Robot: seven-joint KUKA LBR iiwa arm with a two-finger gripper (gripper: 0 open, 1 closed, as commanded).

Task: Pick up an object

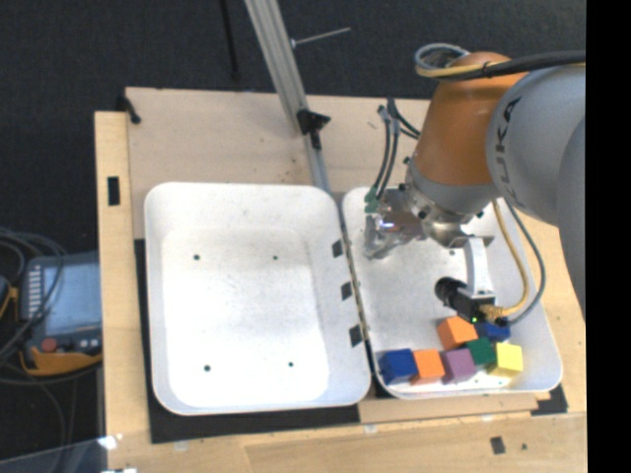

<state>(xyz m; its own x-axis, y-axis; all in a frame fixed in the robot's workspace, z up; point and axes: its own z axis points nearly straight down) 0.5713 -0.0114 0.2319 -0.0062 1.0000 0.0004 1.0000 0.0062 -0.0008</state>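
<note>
Several coloured blocks lie along the near edge of the right bin (409,299): a blue block (397,365), an orange block (429,365), a purple block (459,364), a green block (483,351) and a yellow block (509,359). A second orange block (456,331) and a small blue block (496,329) sit just behind them. My gripper (380,236) hangs over the far left part of the right bin, close to the divide between the bins and well away from the blocks. Nothing shows in its grasp.
The left bin (246,294) lies beside the right one. A slanted metal post (281,57) rises behind the bins. A black cable fitting (452,292) hangs under the arm, above the blocks. A handheld control unit (59,313) rests off the bench at the left.
</note>
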